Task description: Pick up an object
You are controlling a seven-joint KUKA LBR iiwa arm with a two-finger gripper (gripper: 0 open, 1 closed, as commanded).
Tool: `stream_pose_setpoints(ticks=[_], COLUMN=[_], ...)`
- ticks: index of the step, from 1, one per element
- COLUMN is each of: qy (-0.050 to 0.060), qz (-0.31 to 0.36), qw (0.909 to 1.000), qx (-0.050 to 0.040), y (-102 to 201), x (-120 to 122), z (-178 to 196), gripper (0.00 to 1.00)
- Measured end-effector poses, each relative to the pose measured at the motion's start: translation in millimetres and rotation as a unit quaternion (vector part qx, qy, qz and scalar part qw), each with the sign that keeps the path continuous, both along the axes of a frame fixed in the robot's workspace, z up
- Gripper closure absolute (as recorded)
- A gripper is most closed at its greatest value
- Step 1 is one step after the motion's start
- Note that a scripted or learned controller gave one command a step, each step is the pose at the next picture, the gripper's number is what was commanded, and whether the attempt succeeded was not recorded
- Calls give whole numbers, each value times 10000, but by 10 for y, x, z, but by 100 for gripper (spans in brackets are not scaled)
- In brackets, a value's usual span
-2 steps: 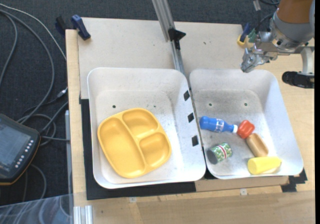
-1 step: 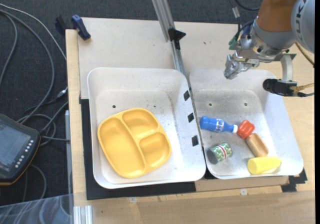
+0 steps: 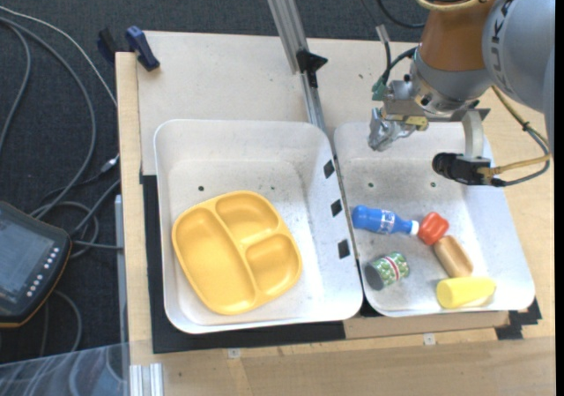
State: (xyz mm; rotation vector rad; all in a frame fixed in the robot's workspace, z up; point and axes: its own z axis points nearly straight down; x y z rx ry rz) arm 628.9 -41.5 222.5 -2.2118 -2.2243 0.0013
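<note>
Because nothing lies between the fingers, the step in hand reads as choosing a target and coming down on it cleanly. Nearest the bottom of the frame, in the lower right, the yellow block (image 3: 464,291) lies against the front wall of the right bin (image 3: 352,156), with the brown cylinder (image 3: 452,255) just above it and an orange-red piece (image 3: 433,227) touching that cylinder's upper end. Left of them the small green can (image 3: 389,268) lies on its side, a little apart from its neighbours. Above it the blue bottle (image 3: 383,220) lies flat, its pale neck pointing right toward the orange-red piece. In the lower left of the frame the yellow divided plate (image 3: 236,250) rests in the left bin (image 3: 167,147), well apart from the rest.

Farther up, the gripper (image 3: 381,137) hangs over the upper left corner of the right bin, above bare floor, well clear of every object; whether its fingers are spread or closed cannot be told from this angle.

A good attempt would probably favour the green can or the blue bottle, since each has free space on both long sides. The arm should travel toward the lower part of the frame, turn the fingers across the object's narrow width, and descend straight. The cluster at lower right looks riskier, as fingers could strike a neighbour or the bin wall.
</note>
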Motion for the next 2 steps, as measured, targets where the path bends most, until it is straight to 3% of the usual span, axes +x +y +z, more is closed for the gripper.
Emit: stream_pose_setpoints(ticks=[2], qy=[2], qz=[3], qw=[10000], qx=[-1], y=[948], x=[-286], z=[-96], gripper=[100])
